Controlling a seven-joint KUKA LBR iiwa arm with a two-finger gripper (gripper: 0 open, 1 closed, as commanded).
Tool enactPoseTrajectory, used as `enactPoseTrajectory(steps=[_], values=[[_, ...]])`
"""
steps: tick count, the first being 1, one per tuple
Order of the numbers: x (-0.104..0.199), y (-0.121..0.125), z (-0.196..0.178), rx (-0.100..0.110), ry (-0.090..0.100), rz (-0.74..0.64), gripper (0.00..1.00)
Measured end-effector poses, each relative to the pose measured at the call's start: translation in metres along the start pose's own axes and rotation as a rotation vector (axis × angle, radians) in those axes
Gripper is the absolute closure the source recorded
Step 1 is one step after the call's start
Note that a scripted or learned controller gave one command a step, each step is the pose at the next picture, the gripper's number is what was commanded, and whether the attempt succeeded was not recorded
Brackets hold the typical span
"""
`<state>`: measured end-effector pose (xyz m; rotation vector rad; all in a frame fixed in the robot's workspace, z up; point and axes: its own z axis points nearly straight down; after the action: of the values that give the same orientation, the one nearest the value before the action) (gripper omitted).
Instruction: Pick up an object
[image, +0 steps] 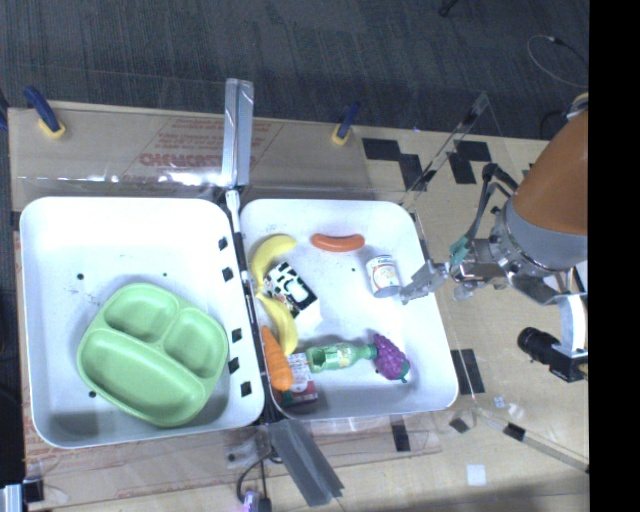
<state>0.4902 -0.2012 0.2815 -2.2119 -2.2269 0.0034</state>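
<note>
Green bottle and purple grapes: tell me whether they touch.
Touching. The camera view shows the green bottle's cap end butting the purple grapes, no white bin floor between.

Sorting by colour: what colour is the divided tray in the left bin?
Light green tray, clear in the camera view.

Band: my wrist carries a broad orange band (560, 165).
Wrist: grey collar (545, 238) beneath it.
Gripper (420, 288): thin, grey metal with small teal fittings.

My left bin (40, 300) carries a green divided tray (150, 352). Two blue clamps (43, 110) (346, 122) grip the table's (300, 150) far edge, well apart.
</note>
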Motion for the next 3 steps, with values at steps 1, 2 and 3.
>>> enactPoseTrajectory(steps=[1,2,3], values=[[-0.007,0.079,0.081,0.0,0.0,-0.119,0.0],[-0.009,0.056,0.004,-0.004,-0.002,-0.271,0.0],[-0.008,0.111,0.109,0.001,0.0,-0.318,0.0]])
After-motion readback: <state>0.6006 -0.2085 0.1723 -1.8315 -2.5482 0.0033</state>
